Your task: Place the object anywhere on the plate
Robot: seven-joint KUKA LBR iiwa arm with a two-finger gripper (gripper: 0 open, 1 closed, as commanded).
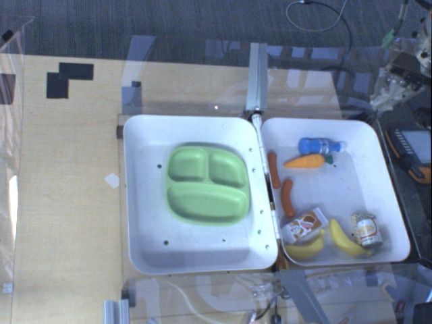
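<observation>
A green plate (206,184) with three compartments lies in the middle of the left white bin (145,245), with nothing on it. The right white bin (385,181) holds the loose objects. A blue bottle (318,146) lies at its back, with an orange carrot (307,161) just in front of it. Two reddish sausages (273,170) (287,197) lie near its left wall. At the front are a snack packet (305,226), two yellow bananas (306,248) (343,240) and a small can (366,229).
A metal divider post (256,79) stands behind the seam between the bins. Grey hardware with cables (401,73) sits past the right bin's back right corner. An orange-edged device (413,151) lies to the right of that bin. Wooden bench top (61,181) spreads to the left.
</observation>
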